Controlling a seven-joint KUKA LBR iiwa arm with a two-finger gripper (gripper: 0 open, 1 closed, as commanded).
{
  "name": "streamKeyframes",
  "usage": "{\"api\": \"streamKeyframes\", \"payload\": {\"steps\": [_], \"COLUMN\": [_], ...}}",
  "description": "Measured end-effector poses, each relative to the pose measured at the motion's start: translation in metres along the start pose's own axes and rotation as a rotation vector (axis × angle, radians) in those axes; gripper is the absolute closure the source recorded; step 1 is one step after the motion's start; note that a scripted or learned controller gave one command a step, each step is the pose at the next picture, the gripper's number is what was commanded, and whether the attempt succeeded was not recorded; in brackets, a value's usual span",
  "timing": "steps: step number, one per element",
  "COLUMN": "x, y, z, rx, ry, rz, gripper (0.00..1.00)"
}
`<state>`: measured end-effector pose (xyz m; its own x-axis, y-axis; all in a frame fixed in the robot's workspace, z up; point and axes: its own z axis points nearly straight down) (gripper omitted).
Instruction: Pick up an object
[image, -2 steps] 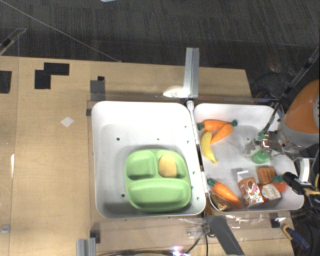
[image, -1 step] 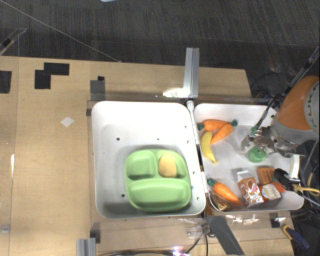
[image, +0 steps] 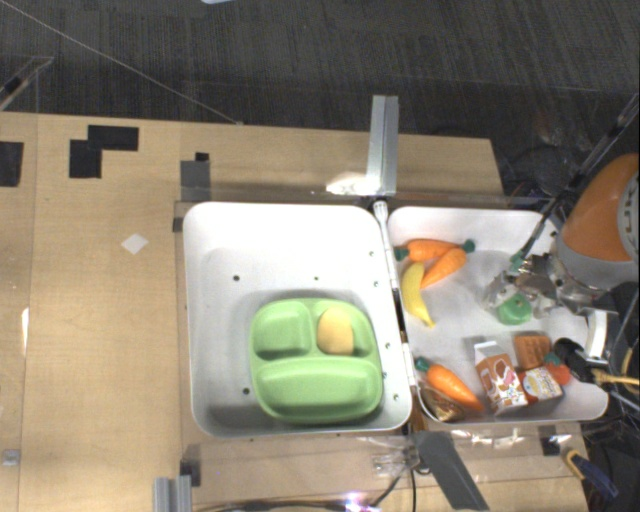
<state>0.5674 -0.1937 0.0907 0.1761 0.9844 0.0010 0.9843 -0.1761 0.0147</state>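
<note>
— Camera view, nearest edge first: what lies at the front of the right bin (image: 560, 222)?

— A small carton (image: 501, 383) with a picture on its face, and just beside it to the right a little bottle with a red cap (image: 546, 380). Behind those two sits a brown waffle-like piece (image: 531, 348). Left of the carton a toy carrot (image: 449, 381) lies slantwise near the front left corner.

— And the left bin (image: 215, 300)?

— A green divided plate (image: 313, 372) rests towards its front, with a yellow rounded fruit, perhaps a lemon (image: 337, 331), in the plate's back right compartment.

— Going further back on the right?

— A toy banana (image: 415, 294) lies along the bin's left wall. Behind it two more carrots (image: 438, 259) lie together at an angle to one another, near the back left corner.

— Where is the arm?

— It comes in from the right, the orange band (image: 604, 207) showing above the grey wrist. The gripper (image: 514, 296) is low in the right bin, about midway along its depth, right over a small green object (image: 515, 310) that I cannot name more exactly.

— Has it got hold of that?

— I cannot tell. The gripper's metal parts hide the top of the green piece, and whether they are clenched on it or released is not clear from here. The green piece appears to sit on the bin floor, well apart from the banana and behind the carton.
</note>
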Motion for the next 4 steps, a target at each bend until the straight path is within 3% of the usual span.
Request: {"api": "streamKeyframes", "payload": {"steps": [1,2,3,4], "x": [0.007,0.022,-0.003,0.001], "y": [-0.002,0.008,0.016,-0.002], "z": [-0.001,-0.080,-0.005,-0.001], "rx": [-0.003,0.008,0.007,-0.003], "ry": [-0.005,0.000,-0.001,-0.003], "rz": [-0.057,-0.162,-0.156,-0.178], "gripper": [0.00,0.00,0.00,0.00]}}
